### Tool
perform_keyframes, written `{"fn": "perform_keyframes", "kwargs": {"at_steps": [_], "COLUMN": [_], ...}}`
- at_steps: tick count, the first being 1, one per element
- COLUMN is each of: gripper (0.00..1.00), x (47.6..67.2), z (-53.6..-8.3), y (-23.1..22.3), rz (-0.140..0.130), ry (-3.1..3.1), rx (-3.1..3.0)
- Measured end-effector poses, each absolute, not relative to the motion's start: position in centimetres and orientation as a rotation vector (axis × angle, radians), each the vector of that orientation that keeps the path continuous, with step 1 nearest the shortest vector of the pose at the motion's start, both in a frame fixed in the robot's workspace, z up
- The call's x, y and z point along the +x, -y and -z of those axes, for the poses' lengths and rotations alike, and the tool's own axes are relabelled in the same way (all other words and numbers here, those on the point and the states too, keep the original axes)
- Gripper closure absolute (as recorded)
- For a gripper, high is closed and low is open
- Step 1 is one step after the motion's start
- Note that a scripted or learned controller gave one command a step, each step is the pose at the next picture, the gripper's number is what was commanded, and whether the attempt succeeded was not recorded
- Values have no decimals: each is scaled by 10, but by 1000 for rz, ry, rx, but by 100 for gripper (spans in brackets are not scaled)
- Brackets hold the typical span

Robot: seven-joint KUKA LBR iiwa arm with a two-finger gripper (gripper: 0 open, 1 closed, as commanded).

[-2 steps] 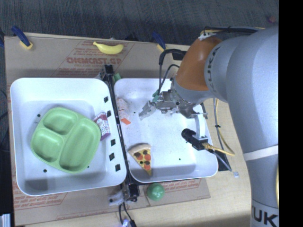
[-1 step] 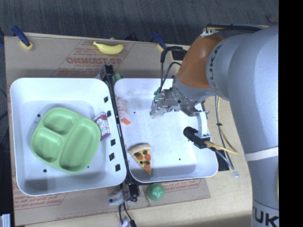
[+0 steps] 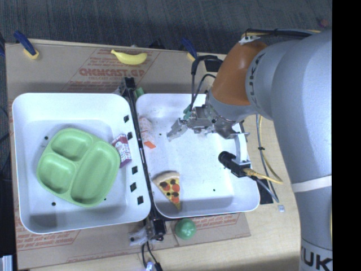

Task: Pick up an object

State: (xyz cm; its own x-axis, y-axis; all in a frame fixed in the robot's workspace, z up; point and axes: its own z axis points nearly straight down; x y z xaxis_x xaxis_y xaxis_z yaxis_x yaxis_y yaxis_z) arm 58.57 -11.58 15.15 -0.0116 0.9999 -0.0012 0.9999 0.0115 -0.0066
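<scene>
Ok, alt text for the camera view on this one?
The grey arm's pincer hovers over the right bin, which holds a toy pizza slice. The left bin holds a green divided plate; a banana and green ball lie outside.

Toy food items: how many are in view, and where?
3: a banana on the cardboard above the bins, a pizza slice in the right bin, a green ball below it. The arm may hide more.
</scene>
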Motion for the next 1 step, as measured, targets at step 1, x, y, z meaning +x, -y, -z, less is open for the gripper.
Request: {"fn": "perform_keyframes", "kwargs": {"at_steps": [1], "gripper": [100], "x": [586], "z": [-162], "y": [115], "rz": [-10], "ry": [2234], "rx": [-2202]}}
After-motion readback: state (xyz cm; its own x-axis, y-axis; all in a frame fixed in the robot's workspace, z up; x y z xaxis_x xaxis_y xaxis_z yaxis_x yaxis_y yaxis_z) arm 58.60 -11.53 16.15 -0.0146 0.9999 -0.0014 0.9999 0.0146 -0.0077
